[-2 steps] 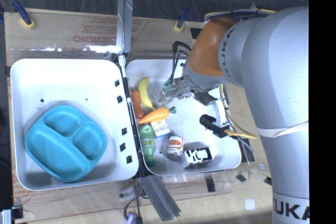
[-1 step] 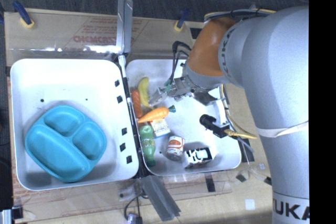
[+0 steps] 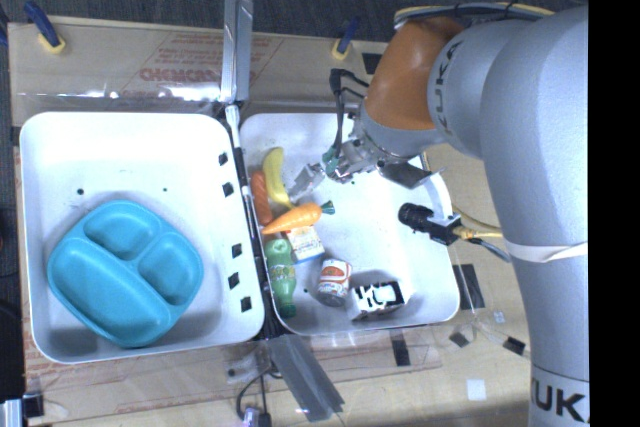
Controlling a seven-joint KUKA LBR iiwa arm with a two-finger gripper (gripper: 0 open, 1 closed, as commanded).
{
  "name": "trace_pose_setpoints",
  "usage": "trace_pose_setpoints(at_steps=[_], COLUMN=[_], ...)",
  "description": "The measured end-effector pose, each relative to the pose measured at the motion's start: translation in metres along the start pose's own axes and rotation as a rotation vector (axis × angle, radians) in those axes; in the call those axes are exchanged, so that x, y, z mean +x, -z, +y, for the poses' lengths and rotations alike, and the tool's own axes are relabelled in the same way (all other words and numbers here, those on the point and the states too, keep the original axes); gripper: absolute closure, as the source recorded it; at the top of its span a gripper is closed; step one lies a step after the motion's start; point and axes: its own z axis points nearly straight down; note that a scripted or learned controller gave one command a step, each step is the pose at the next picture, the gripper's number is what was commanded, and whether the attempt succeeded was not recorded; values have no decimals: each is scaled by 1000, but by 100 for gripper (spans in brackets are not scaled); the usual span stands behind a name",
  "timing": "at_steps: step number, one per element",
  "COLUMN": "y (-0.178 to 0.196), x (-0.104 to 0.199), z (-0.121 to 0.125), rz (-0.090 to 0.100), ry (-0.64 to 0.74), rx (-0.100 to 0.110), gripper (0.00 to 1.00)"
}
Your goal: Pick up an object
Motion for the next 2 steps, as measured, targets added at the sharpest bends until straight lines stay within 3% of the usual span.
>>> trace_pose_setpoints(at_steps=[1,2], y=[-41,0], x=[20,18], z=[-40,-38], rz=[-4,1], ry=[-1,26], rx=[-10,0], gripper=[0,0])
